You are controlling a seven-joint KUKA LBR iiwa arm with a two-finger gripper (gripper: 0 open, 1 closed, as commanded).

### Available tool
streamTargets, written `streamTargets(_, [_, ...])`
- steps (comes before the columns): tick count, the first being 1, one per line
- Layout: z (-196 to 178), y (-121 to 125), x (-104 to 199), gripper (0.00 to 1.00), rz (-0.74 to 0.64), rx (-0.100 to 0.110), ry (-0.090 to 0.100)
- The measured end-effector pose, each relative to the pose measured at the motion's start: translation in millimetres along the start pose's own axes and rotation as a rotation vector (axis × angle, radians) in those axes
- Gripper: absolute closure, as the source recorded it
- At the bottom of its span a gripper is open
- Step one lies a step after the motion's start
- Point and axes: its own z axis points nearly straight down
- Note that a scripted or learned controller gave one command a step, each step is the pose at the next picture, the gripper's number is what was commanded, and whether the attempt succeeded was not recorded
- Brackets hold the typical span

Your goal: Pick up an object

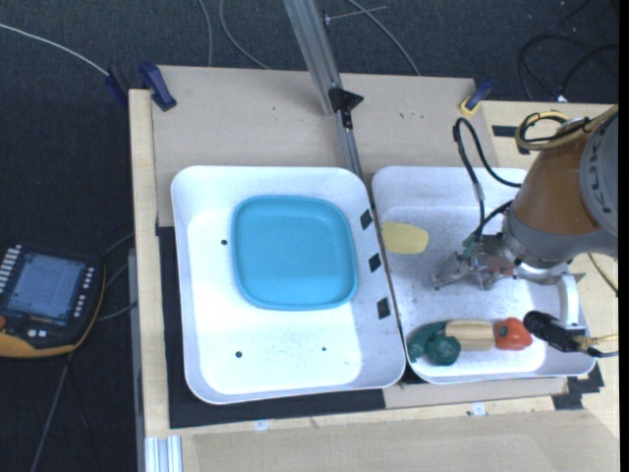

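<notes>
Bench [256, 131]: tan board under everything, blue clamps at its far corners, dark carpet and loose cables all round.
Left bin [201, 362]: the big white tray, sitting on the bench's left half, its right wall touching the other bin.
Right bin [432, 190]: white too, on the bench's right half, and here's where the action is.
Arm [565, 195]: in from the right, orange band showing above the grey wrist, hanging over the right bin's right side.
Blue plate [295, 252]: square with rounded corners, lying flat in the left bin, toward its far edge and centre.
Claw [454, 273]: down low over the middle of the right bin, fingers pointing left; how far they stand apart I can't tell from up here, and I see nothing between them.
Wooden piece [470, 334]: pale cylinder lying on its side along the right bin's near edge, between two neighbours and touching both.
Green object [432, 345]: dark, rounded, at the wooden piece's left end, near the bin's near-left corner.
Yellow object [406, 238]: flat and pale, against the right bin's left wall, well apart from the near-edge row.
Red object [511, 334]: small, tomato-like, at the wooden piece's right end.
</notes>
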Motion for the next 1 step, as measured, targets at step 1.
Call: streamTargets(1, [-12.5,1.3,-0.1,1.0,0.0,-0.005,-0.001])
